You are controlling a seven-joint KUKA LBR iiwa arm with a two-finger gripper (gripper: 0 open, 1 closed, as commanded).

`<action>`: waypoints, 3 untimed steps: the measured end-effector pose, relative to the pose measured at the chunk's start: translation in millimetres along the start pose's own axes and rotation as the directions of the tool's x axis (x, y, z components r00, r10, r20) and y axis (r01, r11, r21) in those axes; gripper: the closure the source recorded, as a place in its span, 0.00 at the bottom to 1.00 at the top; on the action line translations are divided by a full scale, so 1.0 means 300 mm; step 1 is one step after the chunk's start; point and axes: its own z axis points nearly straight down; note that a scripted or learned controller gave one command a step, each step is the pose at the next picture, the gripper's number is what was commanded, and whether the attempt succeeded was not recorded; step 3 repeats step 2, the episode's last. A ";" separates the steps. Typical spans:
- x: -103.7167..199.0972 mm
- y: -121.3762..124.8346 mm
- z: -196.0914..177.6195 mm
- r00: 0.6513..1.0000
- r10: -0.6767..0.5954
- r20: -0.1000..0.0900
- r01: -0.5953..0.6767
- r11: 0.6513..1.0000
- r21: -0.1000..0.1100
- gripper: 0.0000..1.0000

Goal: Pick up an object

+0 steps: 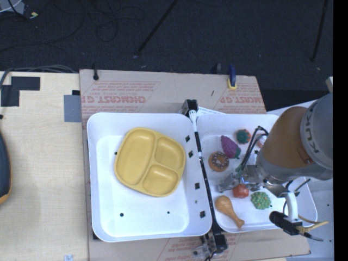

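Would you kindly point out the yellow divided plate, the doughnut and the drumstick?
yellow divided plate (142,145): camera view, its large compartment.
doughnut (219,161): camera view, its ring.
drumstick (224,204): camera view, its thick meaty end.

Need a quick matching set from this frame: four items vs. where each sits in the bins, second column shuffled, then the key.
Items:
1. yellow divided plate
2. purple toy
3. drumstick toy
4. doughnut toy

Places:
A. right bin, near front edge
B. left bin, middle
C. right bin, just right of the doughnut toy
D. right bin, close to the divider between the bins

Pairs: 1-B, 2-C, 3-A, 4-D
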 end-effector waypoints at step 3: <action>0.241 0.025 -0.370 1.000 -0.007 0.000 0.007 1.000 -0.015 1.00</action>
